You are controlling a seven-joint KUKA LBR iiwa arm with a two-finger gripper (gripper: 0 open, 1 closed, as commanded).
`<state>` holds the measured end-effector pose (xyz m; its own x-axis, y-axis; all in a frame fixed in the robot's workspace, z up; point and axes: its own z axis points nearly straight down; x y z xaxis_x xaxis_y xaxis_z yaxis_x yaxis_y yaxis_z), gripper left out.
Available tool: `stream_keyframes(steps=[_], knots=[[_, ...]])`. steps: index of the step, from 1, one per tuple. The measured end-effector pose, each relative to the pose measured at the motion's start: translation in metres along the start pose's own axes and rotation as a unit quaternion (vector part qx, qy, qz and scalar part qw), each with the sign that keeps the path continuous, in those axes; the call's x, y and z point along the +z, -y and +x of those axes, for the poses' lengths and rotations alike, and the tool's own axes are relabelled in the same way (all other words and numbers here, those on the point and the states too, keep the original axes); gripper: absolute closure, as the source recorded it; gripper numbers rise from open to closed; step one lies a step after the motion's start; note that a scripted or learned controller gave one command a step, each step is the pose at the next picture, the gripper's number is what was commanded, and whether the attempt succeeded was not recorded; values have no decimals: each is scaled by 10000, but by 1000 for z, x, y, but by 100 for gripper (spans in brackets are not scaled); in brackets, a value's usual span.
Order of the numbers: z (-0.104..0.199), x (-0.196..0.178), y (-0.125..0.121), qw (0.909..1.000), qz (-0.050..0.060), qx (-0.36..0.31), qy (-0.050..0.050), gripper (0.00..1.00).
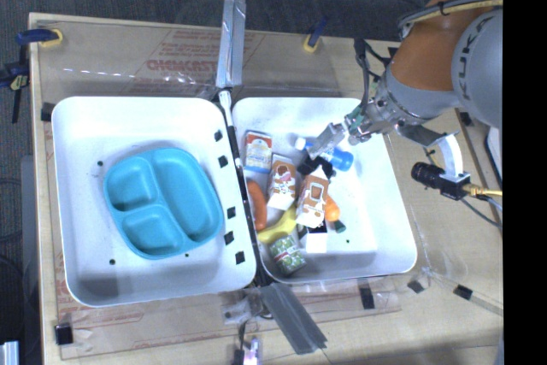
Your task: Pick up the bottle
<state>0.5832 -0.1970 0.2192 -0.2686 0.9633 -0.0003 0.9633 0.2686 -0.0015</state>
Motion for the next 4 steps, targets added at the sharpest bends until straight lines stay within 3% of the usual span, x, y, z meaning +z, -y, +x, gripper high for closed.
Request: stream_keyframes(steps=[1,2,3,4], knots=[[22,-51,4,9956,-2,939,3,0],[-15,20,-4,9972,13,754,-3,0],[-18,8,-36,9969,-5,793,-2,0],[-18,8,-36,9969,-4,792,-2,0]])
